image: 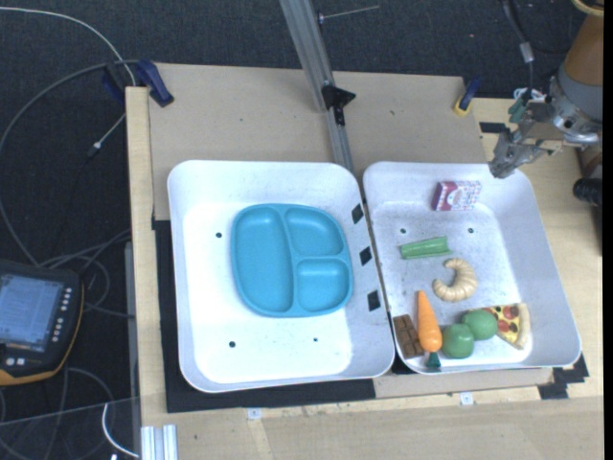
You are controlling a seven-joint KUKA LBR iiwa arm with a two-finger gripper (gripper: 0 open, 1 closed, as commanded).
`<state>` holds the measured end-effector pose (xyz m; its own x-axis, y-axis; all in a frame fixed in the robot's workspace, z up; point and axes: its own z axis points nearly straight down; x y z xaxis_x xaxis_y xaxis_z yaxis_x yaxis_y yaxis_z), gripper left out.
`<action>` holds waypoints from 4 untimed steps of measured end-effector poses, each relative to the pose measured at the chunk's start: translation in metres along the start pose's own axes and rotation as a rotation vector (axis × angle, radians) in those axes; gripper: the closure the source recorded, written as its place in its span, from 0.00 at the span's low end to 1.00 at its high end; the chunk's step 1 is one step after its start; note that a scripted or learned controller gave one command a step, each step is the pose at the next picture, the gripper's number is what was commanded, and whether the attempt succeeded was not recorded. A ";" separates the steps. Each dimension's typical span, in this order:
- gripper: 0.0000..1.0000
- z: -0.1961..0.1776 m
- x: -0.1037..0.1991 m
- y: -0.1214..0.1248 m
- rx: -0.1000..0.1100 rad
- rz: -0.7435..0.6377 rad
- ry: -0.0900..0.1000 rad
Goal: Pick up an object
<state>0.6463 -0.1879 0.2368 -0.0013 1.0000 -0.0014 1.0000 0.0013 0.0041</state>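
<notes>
One fixed camera looks down at a slant on the bench (287, 113). Both bins lie left of the pincer (505, 164).

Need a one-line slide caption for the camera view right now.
Claw poised over the right bin's far rim near a pink carton; toy foods lie below, blue tray in the left bin.

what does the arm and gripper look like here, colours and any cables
The arm enters at the upper right: a tan-orange band above a grey wrist section. Below it sits a pale metallic gripper with small blocky parts and a hint of teal near its mount. A thin dark cable runs up beside it. Finer detail is too small to tell.
</notes>
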 end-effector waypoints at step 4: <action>1.00 -0.003 0.208 -0.070 0.009 -0.006 0.005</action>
<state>0.5756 0.0204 0.2396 -0.0071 1.0000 0.0034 1.0000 0.0072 -0.0044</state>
